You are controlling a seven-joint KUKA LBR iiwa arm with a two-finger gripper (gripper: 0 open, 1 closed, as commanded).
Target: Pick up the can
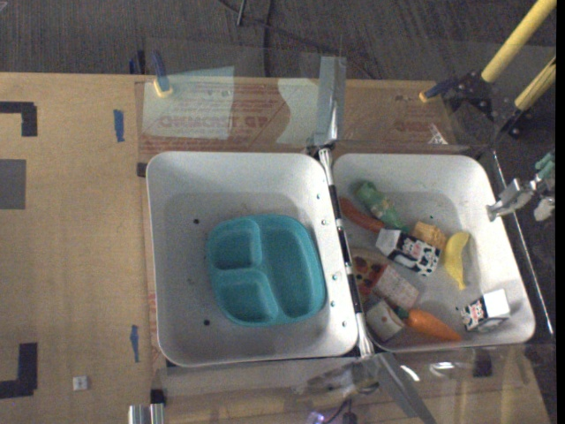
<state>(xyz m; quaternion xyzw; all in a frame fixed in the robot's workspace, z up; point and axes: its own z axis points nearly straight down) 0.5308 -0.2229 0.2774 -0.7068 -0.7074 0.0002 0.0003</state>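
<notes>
We start with the bench (71, 237), which carries the two white bins side by side; the left bin (177, 184) holds a teal divided plate (263, 268), and the right bin (477, 184) holds a jumble of small toys; among them a green bottle (378, 200) lies near the far wall, a banana (455, 258) sits towards the right, and a carrot (433, 325) lies along the near wall; the can (383, 318) rests in the near left corner of the right bin, close to the divider between the bins, with the carrot's blunt end just beside it and a flat carton (395, 285) just behind it.

We judge the task to be at its opening, the approach not yet made; the can lies untouched in the clutter.

The gripper (517, 200) hangs over the right bin's right rim, well apart from the can; we cannot tell whether it is open or closed, and it touches none of the toys; the next move calls for travel across the bin to that near left corner, then a descent that avoids the carrot and the wall.
</notes>
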